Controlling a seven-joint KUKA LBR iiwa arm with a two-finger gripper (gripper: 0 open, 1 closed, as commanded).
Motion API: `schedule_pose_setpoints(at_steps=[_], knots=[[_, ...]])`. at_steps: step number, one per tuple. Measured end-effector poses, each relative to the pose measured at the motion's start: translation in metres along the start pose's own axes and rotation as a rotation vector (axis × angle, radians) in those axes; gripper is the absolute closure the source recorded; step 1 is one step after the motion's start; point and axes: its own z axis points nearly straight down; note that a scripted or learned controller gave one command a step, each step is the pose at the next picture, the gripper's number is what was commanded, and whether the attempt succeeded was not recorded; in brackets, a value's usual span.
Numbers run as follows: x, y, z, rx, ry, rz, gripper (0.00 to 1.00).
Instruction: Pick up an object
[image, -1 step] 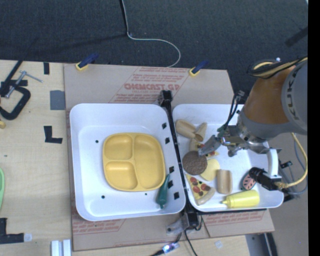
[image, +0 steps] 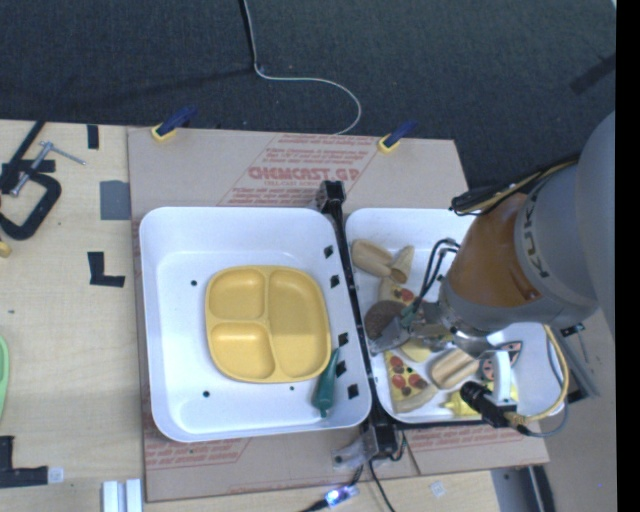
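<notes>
Right now my arm (image: 545, 250) is the biggest thing on screen, grey with its orange band, reaching in over the right bin (image: 370, 222). I judge I'm at the descent-and-grasp step, with nothing lifted yet. The left bin (image: 160, 300) carries a yellow divided plate (image: 268, 322), and a green tool (image: 326, 385) leans at its lower right corner against the divider.

The right bin holds the candidates, all crowded together: a pale wooden piece (image: 378, 259) near the top, a grey round item (image: 382, 321) below it, a pizza-slice toy (image: 408, 382) at the bottom, and a tan cylinder (image: 452, 367) beside that. The gripper (image: 440, 335) sits low among them, just above the cylinder. Whether it has closed on anything I cannot tell; the wrist hides it from me.

Next I'd want a confirmed hold before lifting straight up. The arm blocks the bin's right half, and the small yellow bits near the bottom edge are too jumbled to name.
</notes>
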Motion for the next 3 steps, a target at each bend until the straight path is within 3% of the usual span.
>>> schedule_pose_setpoints(at_steps=[1, 2, 3], knots=[[-0.001, 0.003, -0.016, -0.006, -0.001, 0.000, 1.00], [0.075, -0.015, -0.182, -0.018, 0.004, -0.011, 1.00], [0.132, -0.031, -0.335, -0.021, 0.005, -0.010, 1.00]])
